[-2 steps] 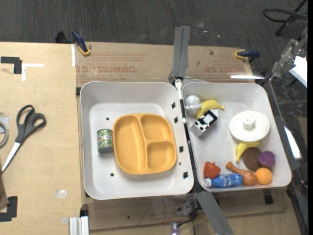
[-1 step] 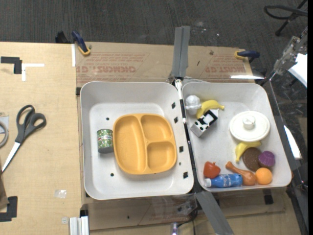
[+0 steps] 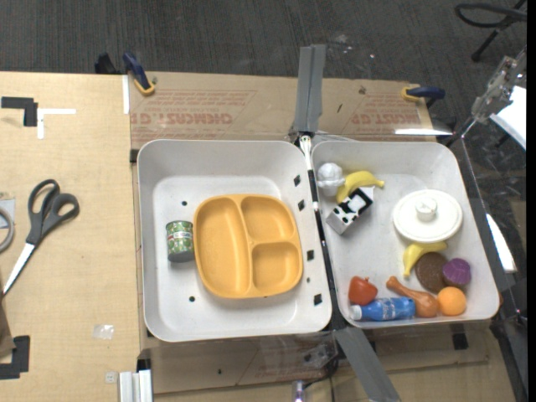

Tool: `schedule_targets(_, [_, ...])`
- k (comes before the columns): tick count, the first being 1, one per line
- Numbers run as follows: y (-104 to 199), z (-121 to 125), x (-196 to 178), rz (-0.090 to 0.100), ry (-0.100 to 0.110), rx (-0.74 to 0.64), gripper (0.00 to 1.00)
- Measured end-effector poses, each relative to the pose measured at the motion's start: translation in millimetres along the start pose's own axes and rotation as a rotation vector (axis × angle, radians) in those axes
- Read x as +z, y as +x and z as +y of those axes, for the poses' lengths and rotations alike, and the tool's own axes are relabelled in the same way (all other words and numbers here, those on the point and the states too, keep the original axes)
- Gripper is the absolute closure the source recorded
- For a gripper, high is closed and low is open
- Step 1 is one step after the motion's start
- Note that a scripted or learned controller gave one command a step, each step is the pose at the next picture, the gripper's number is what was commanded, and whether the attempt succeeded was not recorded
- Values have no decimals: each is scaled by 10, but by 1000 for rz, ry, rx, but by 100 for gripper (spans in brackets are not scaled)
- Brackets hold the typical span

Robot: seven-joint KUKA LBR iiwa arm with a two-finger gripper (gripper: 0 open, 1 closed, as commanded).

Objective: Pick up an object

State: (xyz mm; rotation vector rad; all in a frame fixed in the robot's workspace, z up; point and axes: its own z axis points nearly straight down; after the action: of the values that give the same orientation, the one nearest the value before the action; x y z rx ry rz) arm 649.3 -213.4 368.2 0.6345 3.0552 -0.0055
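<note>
1. Gripper: opening and load cannot be told from the camera view.
2. Left bin: holds a yellow divided plate with three compartments, lying flat near the middle.
3. Just beside the plate's left edge: a small green can, lying on its side on the bin floor.
4. Right bin: holds the remaining candidate objects, none lifted.
5. Upper left of the right bin: a pale ball, a yellow banana and a black-and-white box, clustered close together.
6. Right of that cluster: a round white lidded dish, upright.
7. Below the dish: a second banana, touching a brown disc, with a purple piece just beside the disc.
8. Along the near wall: a red piece, a blue-and-white bottle on its side, a brown drumstick-shaped piece and an orange ball.
9. On the bench, well left of both bins: scissors with black handles.
</note>
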Motion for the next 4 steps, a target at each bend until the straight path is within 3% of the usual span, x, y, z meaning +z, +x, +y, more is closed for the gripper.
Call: schedule_targets(4, [-59,18,-382,-22,1,-7,100])
